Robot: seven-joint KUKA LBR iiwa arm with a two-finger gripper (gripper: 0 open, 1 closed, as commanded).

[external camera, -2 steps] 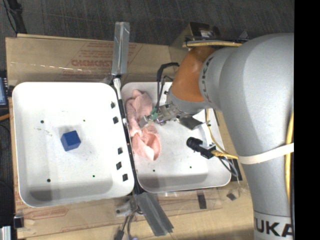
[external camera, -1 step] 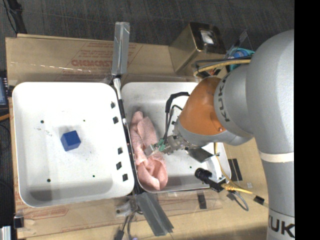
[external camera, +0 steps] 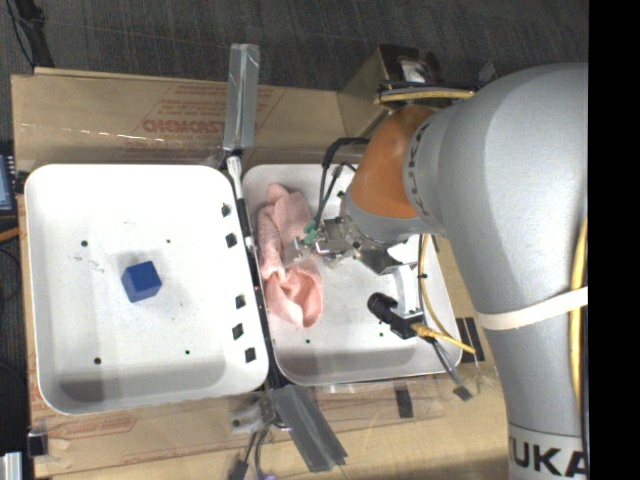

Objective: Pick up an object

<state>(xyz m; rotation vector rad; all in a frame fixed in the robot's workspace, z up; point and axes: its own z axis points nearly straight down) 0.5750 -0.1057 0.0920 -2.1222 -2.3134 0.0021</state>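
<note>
Camera view. Two white bins sit side by side at frame centre. The left bin [external camera: 60, 268] holds a blue cube [external camera: 141, 280], lying alone at its centre-left. The right bin [external camera: 350, 363] holds a pink cloth [external camera: 288, 258], bunched along the bin's left wall, with its long axis running from upper frame to lower frame.

The arm [external camera: 500, 218] enters from the right of the frame and hangs over the right bin. The gripper [external camera: 312, 245] is at the right edge of the pink cloth, about midway along its length. The wrist hardware hides the tips, so it cannot be told whether they are released or clenched, nor whether any cloth is caught.

Governing relation: the pink cloth lies immediately to frame left of the gripper, touching or very nearly so. The blue cube is well apart, beyond the divider between the bins. Judged from this, the pink cloth is the likely target, and the descent must land on fabric rather than bare bin floor
</note>
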